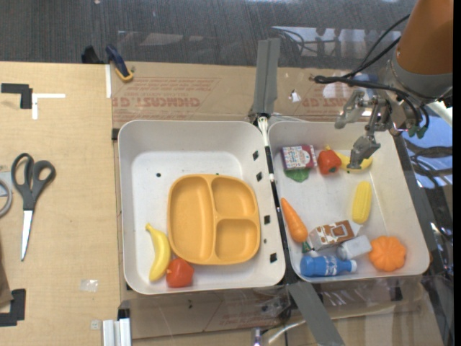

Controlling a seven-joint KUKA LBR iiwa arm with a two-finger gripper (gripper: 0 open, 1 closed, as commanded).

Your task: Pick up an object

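Observation:
The right bin (414, 215) holds a red and green packet (297, 158), a red pepper (328, 161), a corn cob (361, 202), a carrot (293, 220), a small brown carton (331, 235), a blue bottle (328, 267), a pale bottle (354, 248) and an orange pumpkin (388, 254). My gripper (362, 150) hangs low over that bin's far right part, right above a small yellow object (358, 166) beside the pepper. Whether it touches the yellow object is unclear.
The left bin (137, 193) carries a yellow divided plate (214, 218), a banana (158, 252) and a red tomato (179, 273). Scissors (29, 186) lie on the bench at far left. A blue clamp (119, 63) sits behind the left bin.

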